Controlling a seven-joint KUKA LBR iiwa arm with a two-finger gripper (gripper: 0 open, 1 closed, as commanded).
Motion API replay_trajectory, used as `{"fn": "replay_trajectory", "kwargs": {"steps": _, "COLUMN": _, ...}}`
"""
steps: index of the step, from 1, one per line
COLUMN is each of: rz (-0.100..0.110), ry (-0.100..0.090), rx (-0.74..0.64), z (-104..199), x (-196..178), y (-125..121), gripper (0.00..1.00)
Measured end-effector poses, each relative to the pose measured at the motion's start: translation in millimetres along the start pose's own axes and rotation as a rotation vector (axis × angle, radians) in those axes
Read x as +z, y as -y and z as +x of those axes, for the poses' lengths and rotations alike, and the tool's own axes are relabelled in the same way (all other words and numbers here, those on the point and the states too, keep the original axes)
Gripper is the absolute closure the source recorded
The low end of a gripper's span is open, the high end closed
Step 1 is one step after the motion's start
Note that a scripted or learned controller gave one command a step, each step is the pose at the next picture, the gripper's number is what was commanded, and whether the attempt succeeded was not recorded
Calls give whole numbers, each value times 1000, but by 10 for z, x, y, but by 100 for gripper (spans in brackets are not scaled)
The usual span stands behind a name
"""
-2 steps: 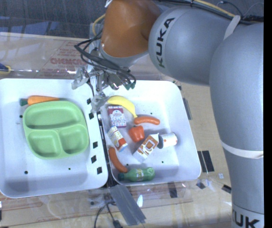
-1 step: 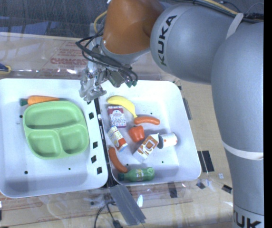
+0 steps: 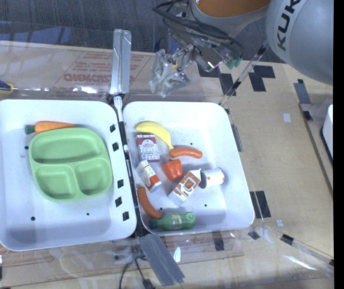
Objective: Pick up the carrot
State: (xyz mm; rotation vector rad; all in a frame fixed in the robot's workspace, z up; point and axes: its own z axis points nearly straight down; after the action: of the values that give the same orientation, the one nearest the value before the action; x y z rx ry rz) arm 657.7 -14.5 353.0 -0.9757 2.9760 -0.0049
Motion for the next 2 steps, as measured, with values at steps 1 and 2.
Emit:
{"fn": "replay_trajectory", "kwargs": {"steps": 1, "rz": -1, "ry": -1, "rx": 0, "z": 0, "x": 9, "y": -4, "gripper": 0}}
{"fn": "replay_trajectory", "kwargs": {"steps": 2, "rz": -9, "ry": -8, "rx": -378, "z": -20, "x": 1065, "y": -62, "gripper": 0}}
